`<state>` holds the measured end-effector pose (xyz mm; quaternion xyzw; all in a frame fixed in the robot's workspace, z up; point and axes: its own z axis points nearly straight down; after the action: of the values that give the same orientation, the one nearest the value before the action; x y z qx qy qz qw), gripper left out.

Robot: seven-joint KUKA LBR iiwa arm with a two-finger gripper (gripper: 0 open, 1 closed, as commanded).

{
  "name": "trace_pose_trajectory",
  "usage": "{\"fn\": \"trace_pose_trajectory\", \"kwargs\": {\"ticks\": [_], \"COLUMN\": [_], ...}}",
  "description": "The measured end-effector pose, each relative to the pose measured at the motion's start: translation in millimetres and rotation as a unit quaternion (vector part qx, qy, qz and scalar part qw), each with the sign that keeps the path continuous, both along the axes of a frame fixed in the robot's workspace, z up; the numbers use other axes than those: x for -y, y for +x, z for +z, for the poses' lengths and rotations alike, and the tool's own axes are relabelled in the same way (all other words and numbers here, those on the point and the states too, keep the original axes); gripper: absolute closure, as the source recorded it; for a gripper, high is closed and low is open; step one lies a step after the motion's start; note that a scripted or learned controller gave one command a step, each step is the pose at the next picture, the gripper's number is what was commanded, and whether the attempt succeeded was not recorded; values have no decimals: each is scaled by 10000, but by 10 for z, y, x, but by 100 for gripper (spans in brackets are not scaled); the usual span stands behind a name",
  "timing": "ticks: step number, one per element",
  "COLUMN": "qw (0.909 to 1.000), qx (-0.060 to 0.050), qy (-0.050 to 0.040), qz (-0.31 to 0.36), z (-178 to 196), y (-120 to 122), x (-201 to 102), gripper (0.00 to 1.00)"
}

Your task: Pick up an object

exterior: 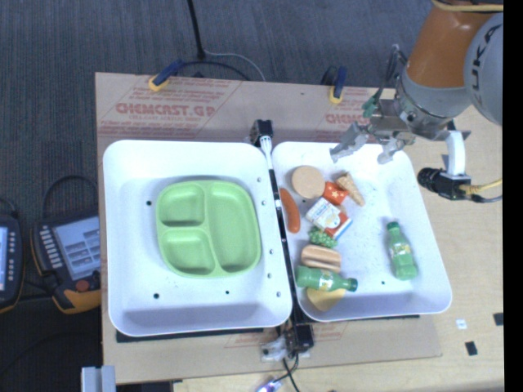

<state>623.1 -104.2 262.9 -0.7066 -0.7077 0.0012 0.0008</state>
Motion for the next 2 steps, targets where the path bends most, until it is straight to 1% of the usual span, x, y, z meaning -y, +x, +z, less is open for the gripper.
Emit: {"fn": "trace_pose_trajectory", "kwargs": {"ticks": [1, 2], "qw": [9992, 9992], "qx": [-15, 23], "qy": [7, -4], "qz": [402, 390], "z": [-1040, -1756], "y": [-667, -376], "x": [140, 48], "gripper": [0, 0]}}
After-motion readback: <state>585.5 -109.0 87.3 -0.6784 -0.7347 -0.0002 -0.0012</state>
